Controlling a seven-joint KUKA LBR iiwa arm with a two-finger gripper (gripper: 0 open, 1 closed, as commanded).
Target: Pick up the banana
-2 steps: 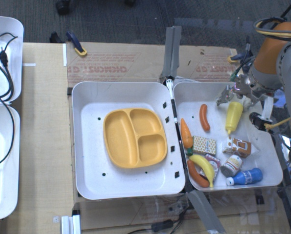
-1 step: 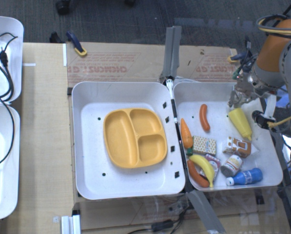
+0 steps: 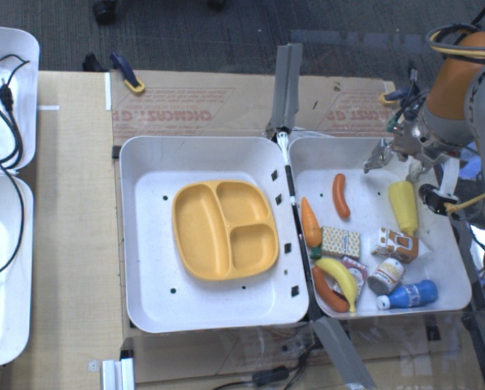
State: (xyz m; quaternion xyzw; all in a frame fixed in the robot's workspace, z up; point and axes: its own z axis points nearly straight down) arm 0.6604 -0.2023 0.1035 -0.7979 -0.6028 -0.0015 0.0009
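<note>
I see the hand (image 3: 398,162) hovering over the far right part of the right bin (image 3: 364,146), its fingers spread apart with nothing between them. The banana (image 3: 342,277) lies well toward me and left of the hand, at the bin's near edge, resting against a red sausage (image 3: 328,292). A yellow bottle (image 3: 403,205) lies just below the hand.

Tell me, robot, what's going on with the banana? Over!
Gripper up at right bin's far edge, holding nothing. Banana lying at bin's near side, untouched. Carrot and cracker packet crowd beside it.
</note>
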